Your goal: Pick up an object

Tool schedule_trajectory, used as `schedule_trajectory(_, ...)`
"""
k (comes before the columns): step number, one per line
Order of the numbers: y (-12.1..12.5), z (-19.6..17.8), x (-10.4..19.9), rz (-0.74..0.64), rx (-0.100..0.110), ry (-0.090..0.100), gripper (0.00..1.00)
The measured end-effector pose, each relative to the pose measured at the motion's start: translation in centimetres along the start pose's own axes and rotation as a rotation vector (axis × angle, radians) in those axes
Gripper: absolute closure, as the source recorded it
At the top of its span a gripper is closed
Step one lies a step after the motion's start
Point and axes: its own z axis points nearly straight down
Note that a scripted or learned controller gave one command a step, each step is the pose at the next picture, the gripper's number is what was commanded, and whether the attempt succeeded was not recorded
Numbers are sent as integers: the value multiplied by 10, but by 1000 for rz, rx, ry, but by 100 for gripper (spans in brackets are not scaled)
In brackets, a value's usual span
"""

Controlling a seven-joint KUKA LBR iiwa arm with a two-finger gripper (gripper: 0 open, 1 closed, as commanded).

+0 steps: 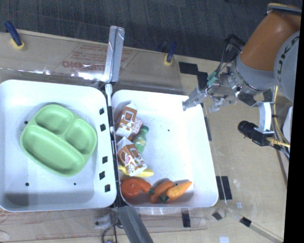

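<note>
Nothing picked yet. Gripper (195, 102) hovers at right bin's (190, 163) 1 o'clock corner; jaws' state unreadable. Cartons (128, 120), tomato (134, 188), carrot (178, 189) crowd its 7–9 o'clock side. Descent, grasp, lift remain.

Bench (242, 167) w/ 2 white bins side by side: left bin (0, 185), right bin (186, 147).

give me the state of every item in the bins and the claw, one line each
green plate: lying flat in the left bin, right side up
upper snack packet: lying tilted in the right bin
lower snack packet: lying against the divider
green bottle: on its side between the packets
tomato: resting at the near wall
carrots: lying touching the tomato
claw: above the right bin's far right corner, holding nothing visible
</note>
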Motion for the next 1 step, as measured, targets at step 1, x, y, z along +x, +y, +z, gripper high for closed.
schedule_trajectory(1, 14, 147, 26, 135, 1, 1, 0)
